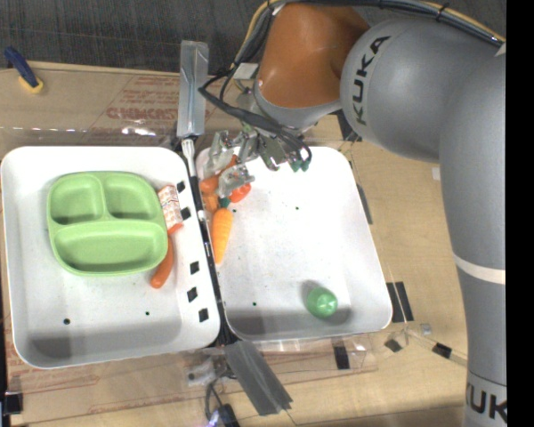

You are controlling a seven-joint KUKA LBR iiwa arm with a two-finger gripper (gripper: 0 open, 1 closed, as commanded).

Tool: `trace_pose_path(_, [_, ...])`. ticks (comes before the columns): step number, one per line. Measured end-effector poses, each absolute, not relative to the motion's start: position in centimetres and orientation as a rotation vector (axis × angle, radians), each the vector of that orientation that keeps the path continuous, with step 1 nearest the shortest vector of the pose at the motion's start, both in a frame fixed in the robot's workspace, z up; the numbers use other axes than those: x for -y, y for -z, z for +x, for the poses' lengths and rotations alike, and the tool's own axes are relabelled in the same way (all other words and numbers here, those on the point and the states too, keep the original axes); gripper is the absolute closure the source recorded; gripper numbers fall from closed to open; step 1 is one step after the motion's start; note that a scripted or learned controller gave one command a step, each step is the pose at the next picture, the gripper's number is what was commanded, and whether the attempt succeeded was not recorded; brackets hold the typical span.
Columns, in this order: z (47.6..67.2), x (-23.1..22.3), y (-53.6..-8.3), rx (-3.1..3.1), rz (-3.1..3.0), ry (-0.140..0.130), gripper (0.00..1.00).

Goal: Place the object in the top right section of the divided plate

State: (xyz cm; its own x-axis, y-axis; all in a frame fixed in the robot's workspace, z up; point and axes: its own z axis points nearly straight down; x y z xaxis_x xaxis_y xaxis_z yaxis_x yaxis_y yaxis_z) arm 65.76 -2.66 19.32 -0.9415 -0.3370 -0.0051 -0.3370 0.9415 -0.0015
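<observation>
The green divided plate (107,225) lies in the left bin, with two small sections along its far side and one large section nearer. My gripper (224,169) is low over the far left corner of the right bin, just above a cluster of small orange and red pieces (234,190). An orange carrot (221,228) lies against the right bin's left wall, right below that cluster. The gripper's own metal parts hide the spot where it meets these pieces.
A green ball (321,302) rests near the right bin's front edge. An orange sausage (163,270) and a small labelled packet (169,205) lie beside the plate's right rim. The divider wall (203,265) separates the bins.
</observation>
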Motion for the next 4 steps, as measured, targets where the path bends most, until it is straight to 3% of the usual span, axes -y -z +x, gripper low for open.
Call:
trace_pose_path(1, [65.7, 3.6, -19.3, -3.111, -0.401, 0.001, 1.0])
trace_pose_path(2, [60.0, 4.0, -19.2, -2.977, -1.006, -0.001, 1.0])
trace_pose_path(3, [62.7, 4.2, -31.4, -2.974, -0.994, 0.004, 1.0])
trace_pose_path(4, [65.6, 1.0, -19.1, -2.824, -1.38, -0.004, 1.0])
